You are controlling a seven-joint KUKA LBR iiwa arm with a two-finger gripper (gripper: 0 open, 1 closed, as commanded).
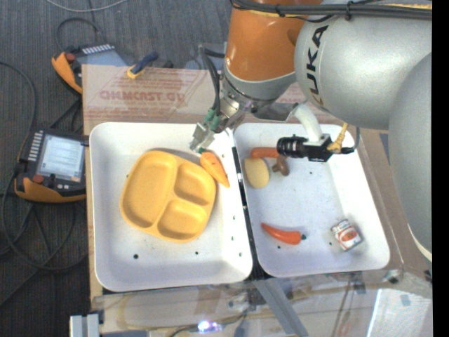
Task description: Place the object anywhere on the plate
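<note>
Camera view: gripper (200, 141) hangs over the left bin (105, 258); whether it is open or closed, cannot tell. Carrot (215, 168) lies just below it, at the edge of the yellow plate (168, 195) lower left.

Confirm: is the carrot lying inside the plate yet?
No. The carrot hangs at the plate's upper right rim, right below the tool.

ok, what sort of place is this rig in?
Likely a robotics lab test cell, not a real kitchen: an industrial arm over two white bins of toy food on a bench, a teach pendant and loose cables on the grey carpet beside it.
</note>
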